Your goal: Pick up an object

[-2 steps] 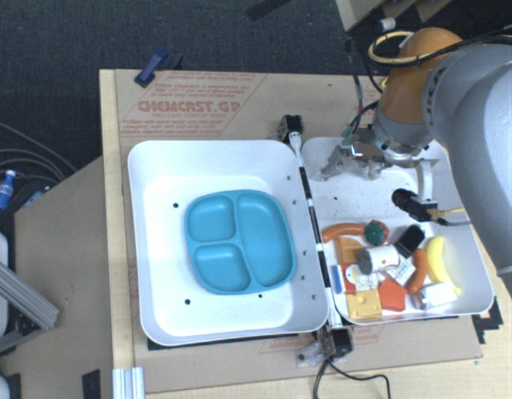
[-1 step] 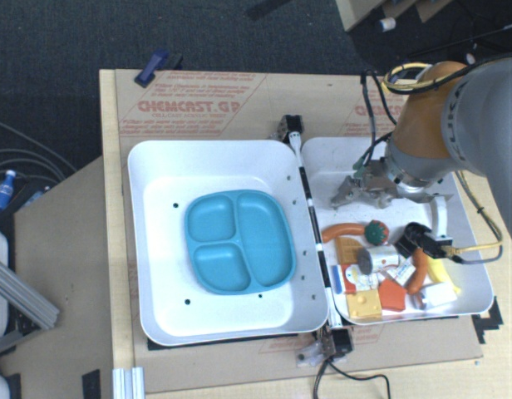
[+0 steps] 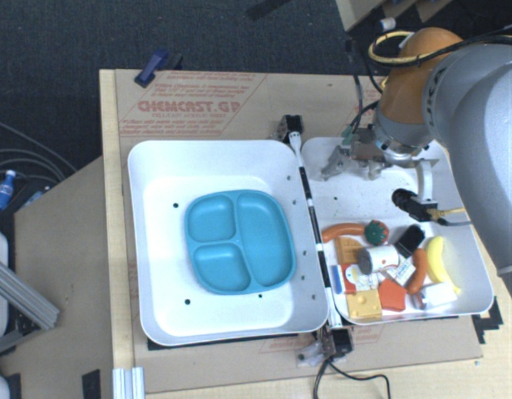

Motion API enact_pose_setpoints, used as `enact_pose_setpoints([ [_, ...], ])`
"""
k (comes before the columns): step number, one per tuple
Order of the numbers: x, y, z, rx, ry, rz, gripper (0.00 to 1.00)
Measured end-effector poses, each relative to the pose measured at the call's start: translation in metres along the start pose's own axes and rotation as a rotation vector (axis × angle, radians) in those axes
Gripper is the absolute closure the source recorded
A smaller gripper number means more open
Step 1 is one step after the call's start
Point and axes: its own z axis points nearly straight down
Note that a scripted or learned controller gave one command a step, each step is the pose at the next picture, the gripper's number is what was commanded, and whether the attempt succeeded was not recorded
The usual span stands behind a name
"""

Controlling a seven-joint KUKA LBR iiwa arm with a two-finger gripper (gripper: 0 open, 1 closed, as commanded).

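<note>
The gripper [image 3: 353, 160] hangs over the right bin [image 3: 339, 191], holding nothing; its state cannot be told. It should descend straight on the banana [image 3: 440, 257].

The arm [image 3: 476, 98] runs off the right edge and covers the far right part of the right bin [image 3: 322, 152]. The gripper [image 3: 360, 160] is too blurred to read. The piled toys [image 3: 389, 273] overlap, hiding one another's outlines.
</note>
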Motion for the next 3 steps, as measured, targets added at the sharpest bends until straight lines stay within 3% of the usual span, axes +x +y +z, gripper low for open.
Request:
enact_pose_setpoints([
  [1,-0.023,-0.073,0.001,0.004,0.001,0.002,0.00],
  [2,-0.006,-0.006,0.000,0.000,0.001,0.000,0.00],
  [3,-0.003,-0.094,0.001,0.003,0.001,0.002,0.00],
])
